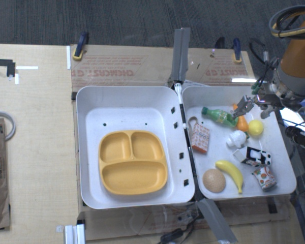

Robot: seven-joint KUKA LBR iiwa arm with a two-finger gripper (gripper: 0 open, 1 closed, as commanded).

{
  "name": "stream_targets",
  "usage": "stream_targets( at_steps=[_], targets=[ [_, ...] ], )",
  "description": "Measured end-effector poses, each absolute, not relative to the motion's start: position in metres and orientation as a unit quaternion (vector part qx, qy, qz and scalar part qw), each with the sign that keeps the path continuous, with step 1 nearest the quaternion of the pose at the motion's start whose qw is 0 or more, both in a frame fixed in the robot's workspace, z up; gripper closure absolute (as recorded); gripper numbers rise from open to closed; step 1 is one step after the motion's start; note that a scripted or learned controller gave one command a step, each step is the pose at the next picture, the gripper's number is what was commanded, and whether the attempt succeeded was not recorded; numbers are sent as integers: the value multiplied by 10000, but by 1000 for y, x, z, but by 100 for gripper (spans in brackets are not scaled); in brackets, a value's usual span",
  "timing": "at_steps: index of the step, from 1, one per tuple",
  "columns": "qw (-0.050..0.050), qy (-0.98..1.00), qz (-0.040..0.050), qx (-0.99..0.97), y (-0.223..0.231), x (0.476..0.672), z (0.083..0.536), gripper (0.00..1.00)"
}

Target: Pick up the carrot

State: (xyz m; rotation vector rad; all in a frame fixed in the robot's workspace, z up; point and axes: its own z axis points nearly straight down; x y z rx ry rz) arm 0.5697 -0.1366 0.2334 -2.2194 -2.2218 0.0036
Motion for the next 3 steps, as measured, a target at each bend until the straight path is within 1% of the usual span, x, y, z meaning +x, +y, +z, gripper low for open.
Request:
stream_targets(
  at_steps=[1,2,3],
  targets=[
    [-12,-7358,0,-6772,-166,612,92,0],
    [-22,-7348,0,-6783,-168,612,102,100],
    [-10,-7754,1,-6315,-151,621,201,100]
  ],
)
